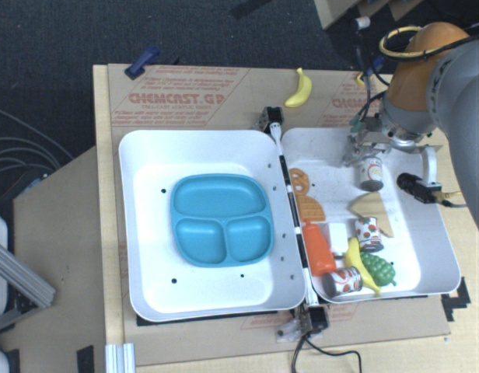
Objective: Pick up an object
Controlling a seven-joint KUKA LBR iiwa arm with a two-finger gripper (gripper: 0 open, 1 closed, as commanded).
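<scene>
In the right bin (434, 231), fingers (369, 155) touch a can (371, 173).

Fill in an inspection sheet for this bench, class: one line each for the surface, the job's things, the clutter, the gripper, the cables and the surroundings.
Surface: brown board printed with red lettering, bearing two white bins side by side.
Job's things: right bin holds a pretzel, an orange carrot-like piece, a banana, a green bumpy piece, two small cans and a tan wedge.
Clutter: left bin holds a blue divided tray; a second banana lies on the board.
Gripper: gripper is low over the right bin's far end, above a small cylinder.
Cables: grey cables on the floor, left.
Surroundings: dark carpet.
</scene>
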